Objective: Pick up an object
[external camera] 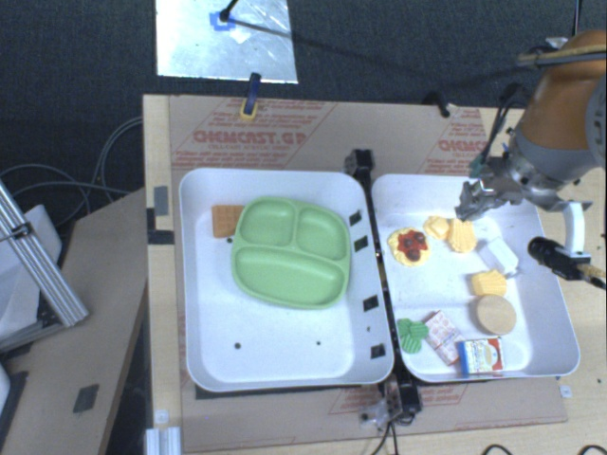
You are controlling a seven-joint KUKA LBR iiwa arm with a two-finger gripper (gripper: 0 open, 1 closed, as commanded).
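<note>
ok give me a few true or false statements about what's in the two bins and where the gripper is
1. The green divided plate lies in the left bin. True.
2. The gripper hangs over the left bin. False: it is over the right bin, above the yellow toy pieces near the far side.
3. A tan square cracker lies beside the green plate's left edge. True.
4. The round beige disc sits on the green plate. False: it lies in the right bin, by the near right side.
5. The red and yellow toy is in the right bin. True.
6. The green leafy toy lies in the left bin. False: it is in the right bin's near left corner.
</note>
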